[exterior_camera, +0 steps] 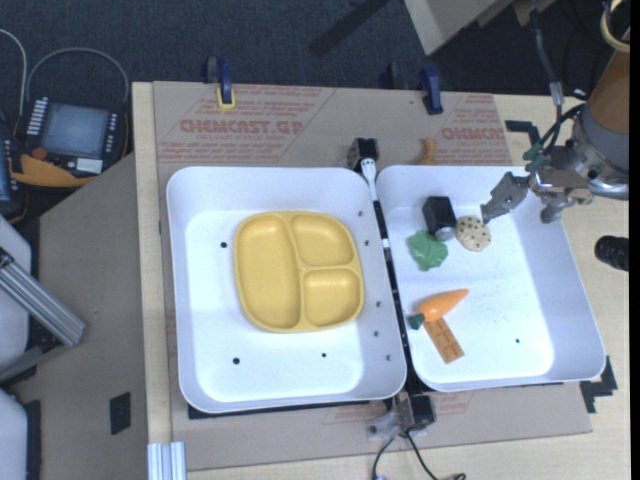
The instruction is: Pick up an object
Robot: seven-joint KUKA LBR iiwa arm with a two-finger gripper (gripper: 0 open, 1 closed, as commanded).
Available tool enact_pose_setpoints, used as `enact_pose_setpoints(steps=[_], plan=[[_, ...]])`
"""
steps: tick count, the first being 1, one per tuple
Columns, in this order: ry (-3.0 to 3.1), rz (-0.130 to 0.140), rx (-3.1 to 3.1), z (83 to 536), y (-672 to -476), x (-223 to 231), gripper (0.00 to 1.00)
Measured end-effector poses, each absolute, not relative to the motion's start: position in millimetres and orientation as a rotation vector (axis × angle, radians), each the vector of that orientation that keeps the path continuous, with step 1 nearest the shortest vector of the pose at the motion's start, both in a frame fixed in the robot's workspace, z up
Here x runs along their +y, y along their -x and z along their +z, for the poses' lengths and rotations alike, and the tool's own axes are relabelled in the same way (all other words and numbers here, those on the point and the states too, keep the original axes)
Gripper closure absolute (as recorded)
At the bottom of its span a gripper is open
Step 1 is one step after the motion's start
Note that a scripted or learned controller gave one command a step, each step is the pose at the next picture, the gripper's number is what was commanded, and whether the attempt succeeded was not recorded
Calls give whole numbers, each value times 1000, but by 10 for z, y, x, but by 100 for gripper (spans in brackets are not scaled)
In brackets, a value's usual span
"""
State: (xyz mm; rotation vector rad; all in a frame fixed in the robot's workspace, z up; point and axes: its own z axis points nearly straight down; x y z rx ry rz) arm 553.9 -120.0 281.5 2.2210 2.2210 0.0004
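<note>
Speckled tan cookie [473, 233] lies in the right bin [560, 298] just left of the hand [528, 196], whose spread, empty fingers straddle the bin's upper right rim.

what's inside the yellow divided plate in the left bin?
Nothing shows in the yellow divided plate: all three compartments look bare. It sits in the left bin; the bin floor beneath the plate is covered, so unseen.
</note>
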Motion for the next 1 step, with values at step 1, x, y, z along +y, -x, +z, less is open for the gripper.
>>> enact_pose_setpoints(steps=[1], plan=[[-2227, -5, 2224, 2196, -5508, -1242, 0]])
